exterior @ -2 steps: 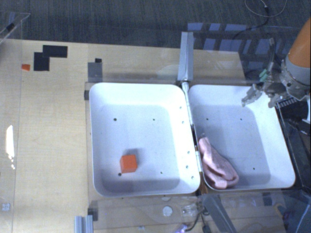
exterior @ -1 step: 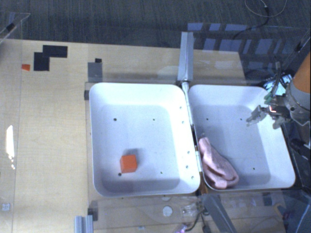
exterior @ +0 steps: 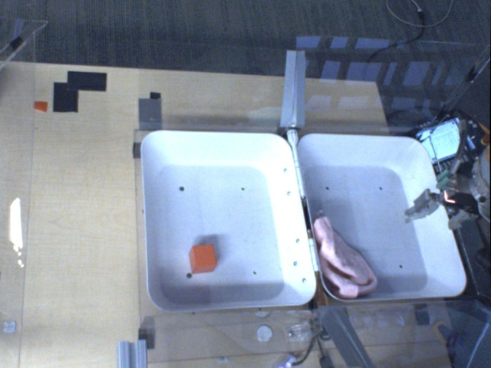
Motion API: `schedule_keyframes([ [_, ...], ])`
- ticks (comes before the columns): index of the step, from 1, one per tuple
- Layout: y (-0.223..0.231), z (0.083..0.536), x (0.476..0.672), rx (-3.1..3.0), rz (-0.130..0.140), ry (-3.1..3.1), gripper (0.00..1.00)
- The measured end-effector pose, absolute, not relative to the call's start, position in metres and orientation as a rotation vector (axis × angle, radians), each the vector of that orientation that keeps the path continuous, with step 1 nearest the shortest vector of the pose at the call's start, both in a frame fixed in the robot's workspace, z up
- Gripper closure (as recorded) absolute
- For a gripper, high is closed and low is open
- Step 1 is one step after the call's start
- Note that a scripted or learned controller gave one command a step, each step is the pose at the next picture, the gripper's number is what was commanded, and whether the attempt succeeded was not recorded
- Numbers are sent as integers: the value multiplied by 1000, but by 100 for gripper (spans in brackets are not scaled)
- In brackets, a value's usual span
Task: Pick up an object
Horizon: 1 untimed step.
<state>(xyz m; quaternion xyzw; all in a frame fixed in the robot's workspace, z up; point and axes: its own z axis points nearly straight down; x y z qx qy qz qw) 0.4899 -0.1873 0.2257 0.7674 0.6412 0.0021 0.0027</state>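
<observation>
A small orange block (exterior: 203,258) lies in the left bin (exterior: 161,205), toward its front left. A pink, soft, crumpled cloth-like object (exterior: 342,261) rests in the right bin (exterior: 383,167), against its front left wall. My gripper (exterior: 439,211) hangs over the right edge of the right bin, well to the right of the pink object. It is open with nothing between its fingers. The arm above it is mostly cut off by the frame's right side.
A grey metal divider post (exterior: 294,90) stands behind the seam between the bins. Black markers (exterior: 77,89) and a small orange tag (exterior: 41,106) sit on the wooden bench at far left. Cables and equipment (exterior: 445,138) crowd the right side.
</observation>
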Motion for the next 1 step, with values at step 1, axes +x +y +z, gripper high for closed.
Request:
schedule_keyframes([
  [1,-158,234,489,2030,5,2390,0],
])
